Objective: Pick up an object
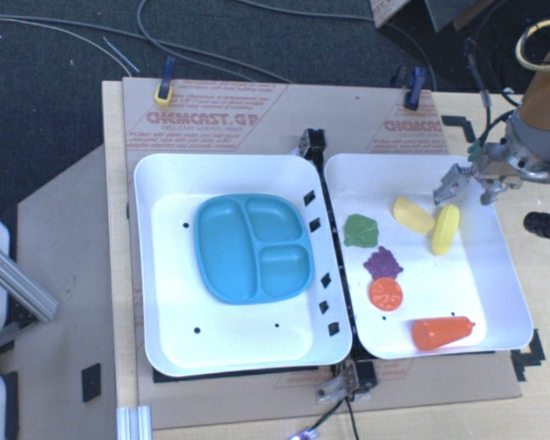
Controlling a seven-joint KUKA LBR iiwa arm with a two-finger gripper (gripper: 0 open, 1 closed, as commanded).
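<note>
I've got the arm [539,108] reaching in from the right, grey with its orange band, and the gripper [466,187] sits over the far right part of the right bin [513,282]. Its fingers look spread, metal tips splayed to either side, nothing between them. Just below it I see two yellow pieces: a pale yellow lump [412,214] and a brighter yellow corn-like piece [445,228], touching each other at an angle, the corn close under the gripper's tips but not pinched.

Moving left in the same bin, there's a green leafy piece [360,231] near the divider, a purple grape cluster [382,264] just below it, and an orange-red round slice [386,294] touching the grapes from beneath. Down at the near edge lies an orange carrot [442,332], on its side, well apart from the gripper.

The left bin [165,328] holds a blue divided plate [254,247], three compartments, lying flat. Both bins rest on a brown board [211,108] held by clamps [165,88] at the far edge.
</note>
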